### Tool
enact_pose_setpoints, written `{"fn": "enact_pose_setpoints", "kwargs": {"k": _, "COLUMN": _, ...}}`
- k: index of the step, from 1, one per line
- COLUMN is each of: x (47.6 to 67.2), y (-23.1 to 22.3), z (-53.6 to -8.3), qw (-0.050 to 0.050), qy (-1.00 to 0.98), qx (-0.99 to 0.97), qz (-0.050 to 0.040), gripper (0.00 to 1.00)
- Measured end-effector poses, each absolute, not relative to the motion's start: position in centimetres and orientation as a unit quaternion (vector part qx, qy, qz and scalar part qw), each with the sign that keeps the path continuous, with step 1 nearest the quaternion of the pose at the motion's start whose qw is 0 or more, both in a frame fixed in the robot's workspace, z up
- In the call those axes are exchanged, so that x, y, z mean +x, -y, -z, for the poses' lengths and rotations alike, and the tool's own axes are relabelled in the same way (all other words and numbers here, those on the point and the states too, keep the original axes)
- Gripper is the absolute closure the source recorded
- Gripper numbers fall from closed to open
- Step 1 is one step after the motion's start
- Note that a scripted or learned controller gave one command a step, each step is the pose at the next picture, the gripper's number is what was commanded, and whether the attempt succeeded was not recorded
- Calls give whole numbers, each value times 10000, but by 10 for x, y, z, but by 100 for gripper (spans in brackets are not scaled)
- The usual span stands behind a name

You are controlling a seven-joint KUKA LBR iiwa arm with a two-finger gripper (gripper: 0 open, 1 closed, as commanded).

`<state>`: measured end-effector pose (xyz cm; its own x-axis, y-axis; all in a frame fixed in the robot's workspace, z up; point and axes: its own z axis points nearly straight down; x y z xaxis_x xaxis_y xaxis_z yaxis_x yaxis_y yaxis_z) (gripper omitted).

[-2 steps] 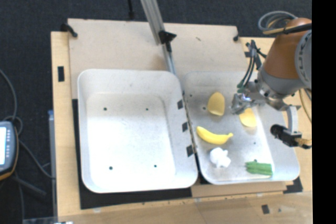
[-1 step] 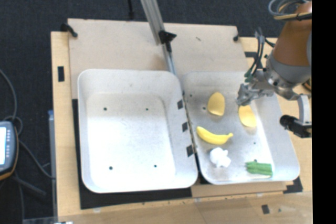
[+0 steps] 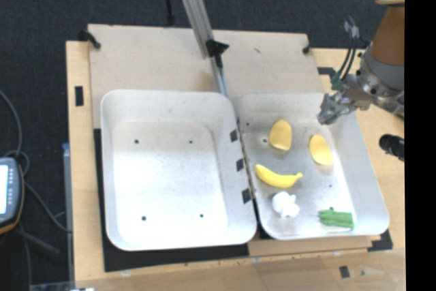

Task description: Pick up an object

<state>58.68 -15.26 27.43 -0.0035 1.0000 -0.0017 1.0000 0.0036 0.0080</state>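
Camera view: my end effector (image 3: 330, 110) hangs over the far right corner of the right bin (image 3: 361, 167), with nothing picked yet.

All the candidates lie loose on the right bin's floor, well spread, which I judge leaves room to come down on any one of them. Two yellow pieces sit near the far end, one (image 3: 280, 135) toward the middle and one (image 3: 321, 150) nearer the right wall. A banana (image 3: 277, 177) lies below them, a white lump (image 3: 285, 204) just beside its near edge, and a green piece (image 3: 336, 218) in the near right corner. The left bin (image 3: 116, 112) offers no target. I am nearest the right-hand yellow piece but apart from it, touching nothing. Whether my end effector is open or closed I cannot tell at this size and slant; nothing shows in it.
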Motion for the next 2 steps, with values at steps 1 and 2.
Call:
{"fn": "enact_pose_setpoints", "kwargs": {"k": 1, "x": 577, "y": 97, "z": -261, "qw": 4, "qy": -7092, "qx": 7050, "qz": -1, "gripper": 100}}
{"fn": "enact_pose_setpoints", "kwargs": {"k": 2, "x": 558, "y": 55, "z": -259, "qw": 4, "qy": -7088, "qx": 7054, "qz": 0, "gripper": 100}}
